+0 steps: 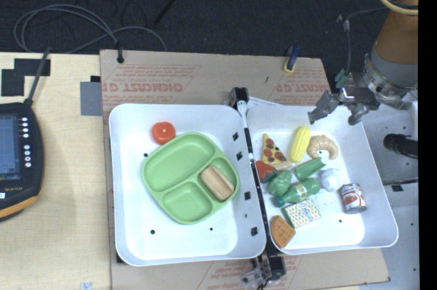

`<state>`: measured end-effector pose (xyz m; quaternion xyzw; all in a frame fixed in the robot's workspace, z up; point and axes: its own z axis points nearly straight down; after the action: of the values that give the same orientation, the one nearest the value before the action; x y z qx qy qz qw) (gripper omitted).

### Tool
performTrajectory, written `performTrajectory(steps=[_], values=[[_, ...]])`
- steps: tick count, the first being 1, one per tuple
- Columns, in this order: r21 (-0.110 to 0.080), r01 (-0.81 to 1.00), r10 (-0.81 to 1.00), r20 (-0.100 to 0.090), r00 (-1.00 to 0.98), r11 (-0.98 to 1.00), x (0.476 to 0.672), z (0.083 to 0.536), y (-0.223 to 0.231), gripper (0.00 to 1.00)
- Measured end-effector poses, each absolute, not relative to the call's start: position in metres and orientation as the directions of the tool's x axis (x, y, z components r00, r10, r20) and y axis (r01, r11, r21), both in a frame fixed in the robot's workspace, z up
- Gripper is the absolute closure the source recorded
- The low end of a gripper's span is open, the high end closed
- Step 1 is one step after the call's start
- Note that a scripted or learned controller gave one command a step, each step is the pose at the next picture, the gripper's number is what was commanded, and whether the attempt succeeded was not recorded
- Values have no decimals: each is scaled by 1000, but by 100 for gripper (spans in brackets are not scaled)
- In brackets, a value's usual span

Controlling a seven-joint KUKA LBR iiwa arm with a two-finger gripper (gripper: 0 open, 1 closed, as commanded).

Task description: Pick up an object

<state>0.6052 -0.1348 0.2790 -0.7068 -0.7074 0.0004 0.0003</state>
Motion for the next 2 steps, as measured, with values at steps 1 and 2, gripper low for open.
performTrajectory(steps=[1,2], values=[[-2,1000,1000,2,-1,1,544,325,-112,0],[-6,1000,1000,4,-7,7,505,315,-33,0]])
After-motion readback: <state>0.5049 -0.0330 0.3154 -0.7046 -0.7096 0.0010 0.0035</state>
